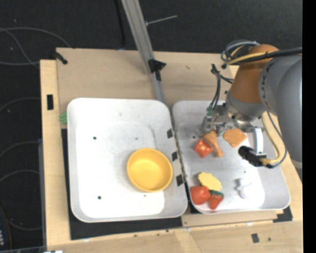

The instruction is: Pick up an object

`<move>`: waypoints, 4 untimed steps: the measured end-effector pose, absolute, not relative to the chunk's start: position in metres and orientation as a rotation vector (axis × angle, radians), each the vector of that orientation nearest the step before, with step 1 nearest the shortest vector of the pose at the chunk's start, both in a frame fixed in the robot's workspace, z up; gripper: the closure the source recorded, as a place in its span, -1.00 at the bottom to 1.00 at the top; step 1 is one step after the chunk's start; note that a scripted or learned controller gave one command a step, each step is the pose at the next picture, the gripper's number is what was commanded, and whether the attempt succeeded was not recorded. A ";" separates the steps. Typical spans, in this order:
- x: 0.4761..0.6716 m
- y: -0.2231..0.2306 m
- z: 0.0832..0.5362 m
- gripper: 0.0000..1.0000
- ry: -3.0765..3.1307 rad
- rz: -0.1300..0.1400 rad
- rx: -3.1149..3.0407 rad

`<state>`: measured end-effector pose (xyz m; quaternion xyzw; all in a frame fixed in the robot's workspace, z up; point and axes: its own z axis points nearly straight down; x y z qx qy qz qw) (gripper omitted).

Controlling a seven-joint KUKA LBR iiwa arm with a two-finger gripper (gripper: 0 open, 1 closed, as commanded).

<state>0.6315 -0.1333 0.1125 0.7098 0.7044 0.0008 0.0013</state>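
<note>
Reaching arm: the grey KUKA arm (pixel 284 96) came in from the right of the camera view, its orange band (pixel 250 80) above the wrist, and hung over the upper part of the right bin.
Gripper: the gripper (pixel 217 126) sat low over the right bin (pixel 274 194), just above the orange carrot-like piece; whether its fingers were spread or pressed together could not be told from this slant.
Orange piece: an elongated orange toy (pixel 214 142) lay tilted directly under the gripper, touching the red toy to its left; it could not be told whether it was between the fingers.
Red toy: a red rounded piece (pixel 203 149) rested on the bin floor beside the orange one.
Tan piece: a flat orange-brown toy (pixel 234 137) lay just right of the gripper.
Front cluster: a yellow piece (pixel 209 181), a red tomato-like toy (pixel 199 195) and a small red strawberry-like toy (pixel 216 200) sat close together near the bin's front left corner.
White piece: a small pale object (pixel 243 187) lay apart, toward the front right.
Left bin: the left bin (pixel 105 125) held a yellow bowl (pixel 149 169), upright, near its right wall.
Bench: a wooden bench (pixel 95 73) carried both bins side by side.
</note>
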 end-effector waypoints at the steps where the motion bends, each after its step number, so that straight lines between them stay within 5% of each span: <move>1: 0.641 -0.132 0.174 1.00 2.221 0.009 2.214; 3: 0.648 -0.139 0.269 1.00 2.225 0.006 2.213; 4: 0.624 -0.094 0.257 1.00 2.226 -0.002 2.216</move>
